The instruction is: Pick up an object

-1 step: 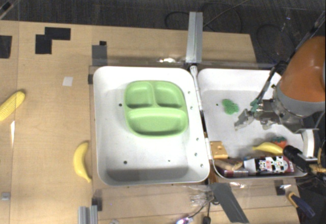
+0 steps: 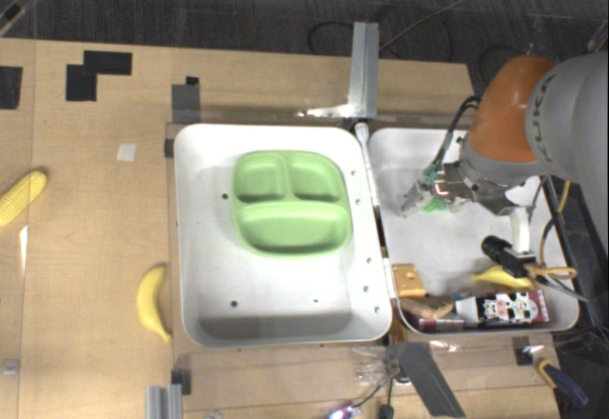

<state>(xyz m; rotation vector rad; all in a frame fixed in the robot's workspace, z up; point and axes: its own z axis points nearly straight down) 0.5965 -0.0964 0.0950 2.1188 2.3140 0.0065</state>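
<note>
Jaws: can't tell how wide they are from up here. The gripper (image 2: 428, 192) sits low over the upper half of the right bin (image 2: 428, 255), and I can't say it has hold of anything.
Bench, far left: a corn cob (image 2: 21, 197) and a banana (image 2: 152, 303) lie on the wood outside the bins. Out of play, I'd guess.
Left bin (image 2: 209, 298): one green divided plate (image 2: 290, 202) lies flat in the middle. Probably stiff, light plastic, but it's wide and slick, so only the rim offers a pinch.
Wooden block (image 2: 409, 282): bottom-left corner of the right bin. Stiff, not slippery, with flat opposite sides to squeeze.
Small green thing (image 2: 434, 207): right bin, just under the gripper, touching it or nearly. It's the closest candidate. Looks small and light, but too blurry to call soft or hard. I'd pinch it across the narrow side.
Bottom-edge clutter: a brown item (image 2: 438, 312), a black-and-white box (image 2: 504, 309) and a yellow piece (image 2: 500, 279) are packed along the near wall. The box may crush, and the wall crowds any approach.
</note>
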